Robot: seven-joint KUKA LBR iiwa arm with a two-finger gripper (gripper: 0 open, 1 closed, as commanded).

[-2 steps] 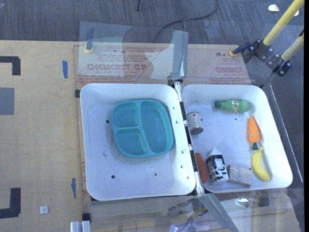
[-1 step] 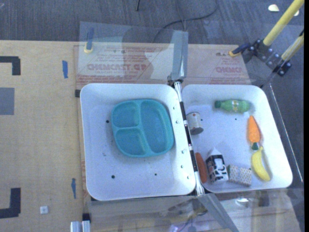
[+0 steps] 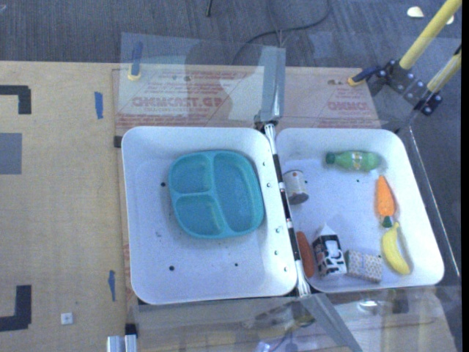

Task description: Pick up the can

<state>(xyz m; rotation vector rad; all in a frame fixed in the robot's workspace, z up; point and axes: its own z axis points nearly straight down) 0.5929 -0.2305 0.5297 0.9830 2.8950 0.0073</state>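
Fingers apart or together, I cannot tell from this view. Nearest the camera in the right bin [image 3: 419,169] are a red stick [image 3: 304,254], a black-and-white carton [image 3: 330,255], a patterned packet [image 3: 364,265] and a banana [image 3: 396,248]. Farther back lies a carrot [image 3: 384,196]. Level with it, across bare floor, the can [image 3: 295,186] sits just beside the left wall, near the divider. Its long axis seems to run near-to-far, though it may stand upright. Reaching in from the right, I judge I must cross the whole bin. Beyond it lies a green bottle [image 3: 354,160].
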